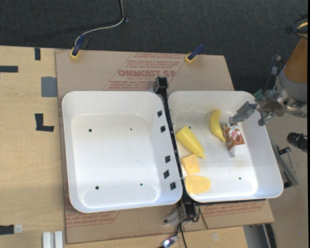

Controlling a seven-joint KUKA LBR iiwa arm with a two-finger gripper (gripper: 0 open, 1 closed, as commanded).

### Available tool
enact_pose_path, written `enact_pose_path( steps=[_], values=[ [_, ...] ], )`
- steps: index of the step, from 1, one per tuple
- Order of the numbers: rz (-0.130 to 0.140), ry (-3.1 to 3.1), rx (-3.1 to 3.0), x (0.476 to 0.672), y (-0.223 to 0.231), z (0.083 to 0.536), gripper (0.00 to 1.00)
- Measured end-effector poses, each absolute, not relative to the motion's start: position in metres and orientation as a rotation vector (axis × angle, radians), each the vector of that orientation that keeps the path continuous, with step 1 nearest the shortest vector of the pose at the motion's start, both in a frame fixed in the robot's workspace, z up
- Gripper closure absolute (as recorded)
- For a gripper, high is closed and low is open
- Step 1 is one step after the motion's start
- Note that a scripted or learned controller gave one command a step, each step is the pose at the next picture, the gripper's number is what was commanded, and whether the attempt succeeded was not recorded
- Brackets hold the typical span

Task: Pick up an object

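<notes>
The right bin holds several objects. A yellow banana-shaped piece lies near its middle. Just right of it lies a red and white packet. A yellow cone, a yellow cube and a flat yellow piece lie along the bin's left side. My gripper hangs over the right part of this bin, just above and right of the packet. It is open, and nothing is between its fingers. One grey finger slants down toward the banana piece and the packet.
The left bin stands beside the right one, with a black divider strip between them. Both rest on a cardboard sheet held by clamps. The arm's orange band and wrist rise at the right edge.
</notes>
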State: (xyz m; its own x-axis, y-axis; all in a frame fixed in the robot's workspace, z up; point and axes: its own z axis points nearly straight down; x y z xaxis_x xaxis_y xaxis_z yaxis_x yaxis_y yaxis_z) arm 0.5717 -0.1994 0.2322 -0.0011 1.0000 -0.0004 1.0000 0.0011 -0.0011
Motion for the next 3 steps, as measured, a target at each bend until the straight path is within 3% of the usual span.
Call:
enact_pose_path(
  steps=[1, 2, 3],
  values=[
    [0.003, -2.222, -2.216, 0.574, -0.162, 0.137, 0.0],
    [-0.021, -2.249, -2.241, 0.622, -0.194, 0.107, 0.0],
    [-0.011, -2.236, -2.228, 0.645, -0.205, 0.099, 0.0]
  ],
)
